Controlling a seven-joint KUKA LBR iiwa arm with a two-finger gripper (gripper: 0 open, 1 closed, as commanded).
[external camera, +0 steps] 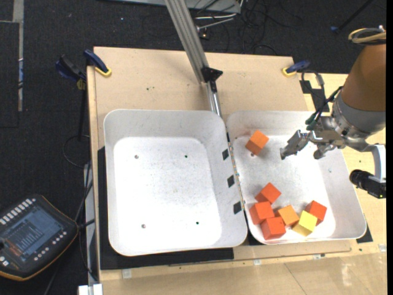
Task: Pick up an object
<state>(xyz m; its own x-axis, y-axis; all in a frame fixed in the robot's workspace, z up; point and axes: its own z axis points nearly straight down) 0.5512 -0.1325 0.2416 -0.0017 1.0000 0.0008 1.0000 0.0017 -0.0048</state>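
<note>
Your gripper [305, 145] hovers with spread, empty fingers beside the lone orange cube [257, 142], the easiest pick, near the right bin's [347, 229] far edge.

Arm [368, 78]: we see it cut off by the right edge, so its upper links are lost to us.
Gripper [305, 147]: we cannot tell how the fingers stand; they are small and dark.
Pendant [31, 235]: the left edge clips it, and its screen text is too small to read.
Right bin [344, 189]: the wrist covers part of its far right rim.
Yellow block [305, 223]: orange neighbours partly overlap it.
</note>
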